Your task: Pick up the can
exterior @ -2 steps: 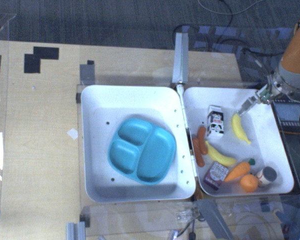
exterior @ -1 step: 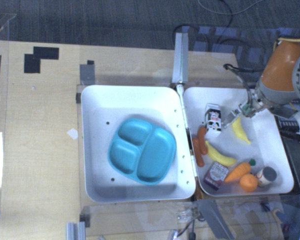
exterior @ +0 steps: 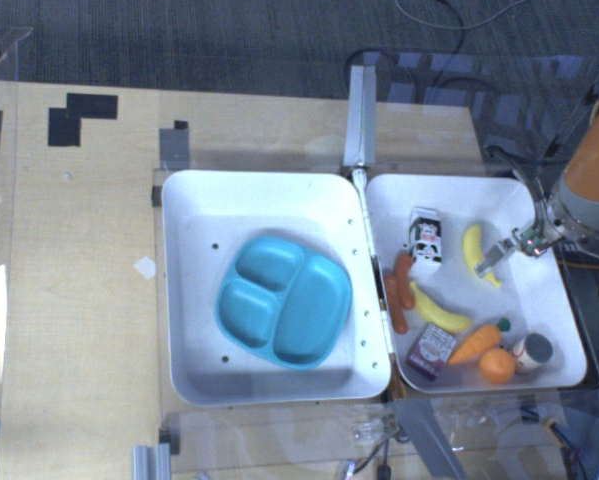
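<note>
Pale wooden bench [exterior: 79, 268], bearing two shallow white plastic bins [exterior: 194, 218] [exterior: 569, 353] side by side, black tape patches [exterior: 79, 116] far-left.

Glossy white plastic bins [exterior: 194, 368] on a matt wooden bench [exterior: 69, 298] — the blue tray [exterior: 284, 303] smooth plastic.

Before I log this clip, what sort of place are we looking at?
Most likely a robotics lab bench set up for pick tests, not a kitchen. Two white bins sit fixed side by side on a wooden bench; the right one holds toy food and a can, and loose cables trail across the floor behind.
</note>
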Motion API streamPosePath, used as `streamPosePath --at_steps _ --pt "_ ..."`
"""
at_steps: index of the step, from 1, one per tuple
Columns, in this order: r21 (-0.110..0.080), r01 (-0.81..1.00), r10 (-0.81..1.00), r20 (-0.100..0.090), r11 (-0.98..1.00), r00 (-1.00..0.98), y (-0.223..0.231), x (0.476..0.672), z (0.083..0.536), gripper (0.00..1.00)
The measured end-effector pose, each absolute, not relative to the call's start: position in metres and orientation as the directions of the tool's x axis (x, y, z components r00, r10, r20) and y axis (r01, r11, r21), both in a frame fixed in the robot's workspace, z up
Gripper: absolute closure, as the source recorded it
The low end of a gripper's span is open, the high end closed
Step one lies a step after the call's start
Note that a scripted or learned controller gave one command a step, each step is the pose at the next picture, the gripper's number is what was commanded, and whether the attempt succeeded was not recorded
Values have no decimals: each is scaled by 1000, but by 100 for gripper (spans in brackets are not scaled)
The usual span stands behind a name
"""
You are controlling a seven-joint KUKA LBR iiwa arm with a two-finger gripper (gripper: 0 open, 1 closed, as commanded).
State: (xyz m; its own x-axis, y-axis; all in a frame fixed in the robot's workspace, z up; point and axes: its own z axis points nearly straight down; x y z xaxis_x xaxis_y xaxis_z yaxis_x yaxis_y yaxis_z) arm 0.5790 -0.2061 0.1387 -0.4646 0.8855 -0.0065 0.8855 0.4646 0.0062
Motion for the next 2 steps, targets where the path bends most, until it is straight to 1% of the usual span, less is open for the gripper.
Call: streamPosePath --at_steps 1,2 --pt "10 770 770 -14 638 -638 -206 518 90 0" --pt "8 816 816 -9 578 -578 -207 521 90 0"
